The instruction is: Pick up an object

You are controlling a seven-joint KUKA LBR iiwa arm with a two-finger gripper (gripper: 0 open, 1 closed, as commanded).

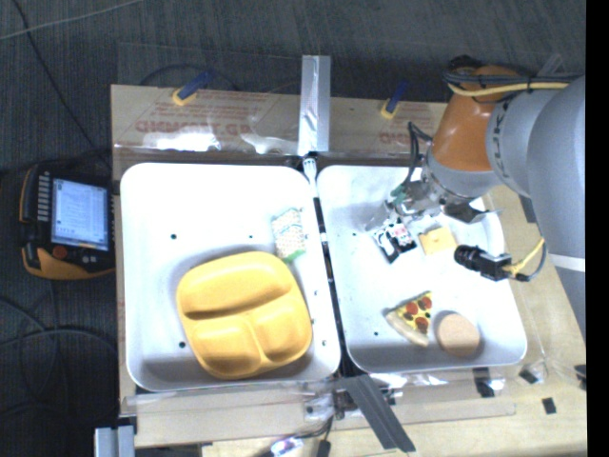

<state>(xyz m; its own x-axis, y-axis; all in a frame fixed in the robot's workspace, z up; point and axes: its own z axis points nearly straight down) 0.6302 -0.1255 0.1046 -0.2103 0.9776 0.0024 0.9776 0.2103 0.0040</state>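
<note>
The gripper (400,228) is low in the right bin (362,346), just beside a yellow cheese slice (437,241); I cannot tell its state; the pizza slice (412,318) lies nearer the front; nothing looks lifted yet.

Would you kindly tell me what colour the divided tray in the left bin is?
Yellow; the divided tray shows best in the camera view.

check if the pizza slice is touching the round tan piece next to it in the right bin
Touching. The camera view shows the pizza slice with its crust end meeting the round tan piece, no white bin floor between them.
</note>
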